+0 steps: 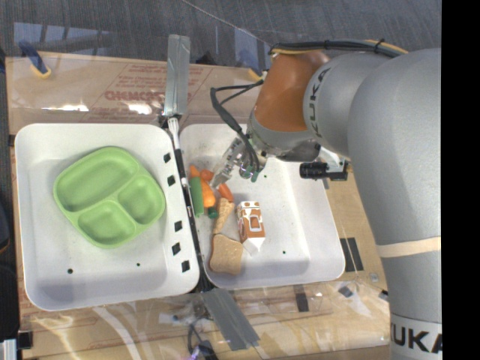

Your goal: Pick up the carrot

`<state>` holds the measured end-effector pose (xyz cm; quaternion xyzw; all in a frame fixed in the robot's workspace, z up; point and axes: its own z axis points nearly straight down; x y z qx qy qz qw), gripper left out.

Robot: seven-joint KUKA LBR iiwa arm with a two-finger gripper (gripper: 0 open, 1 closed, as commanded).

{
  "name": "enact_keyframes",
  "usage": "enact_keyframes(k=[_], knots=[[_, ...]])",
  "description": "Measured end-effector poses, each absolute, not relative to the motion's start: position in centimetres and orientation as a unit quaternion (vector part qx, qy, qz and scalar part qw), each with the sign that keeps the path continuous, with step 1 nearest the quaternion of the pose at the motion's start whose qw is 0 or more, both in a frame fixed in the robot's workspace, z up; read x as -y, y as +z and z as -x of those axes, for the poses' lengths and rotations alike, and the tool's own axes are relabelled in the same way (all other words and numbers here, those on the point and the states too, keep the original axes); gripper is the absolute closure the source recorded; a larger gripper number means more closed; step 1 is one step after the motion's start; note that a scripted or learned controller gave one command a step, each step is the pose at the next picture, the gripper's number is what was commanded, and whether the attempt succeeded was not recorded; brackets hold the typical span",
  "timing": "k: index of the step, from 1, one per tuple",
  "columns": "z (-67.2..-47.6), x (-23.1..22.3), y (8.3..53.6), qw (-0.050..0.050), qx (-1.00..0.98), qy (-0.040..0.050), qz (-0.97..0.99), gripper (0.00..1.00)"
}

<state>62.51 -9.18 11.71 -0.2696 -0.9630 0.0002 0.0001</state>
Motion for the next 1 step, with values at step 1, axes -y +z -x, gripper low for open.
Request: enact_keyframes(k=[1], knots=[[-62.93,-0.75,19.45,-0.002,0.930,-0.0012,0.369,1.00]])
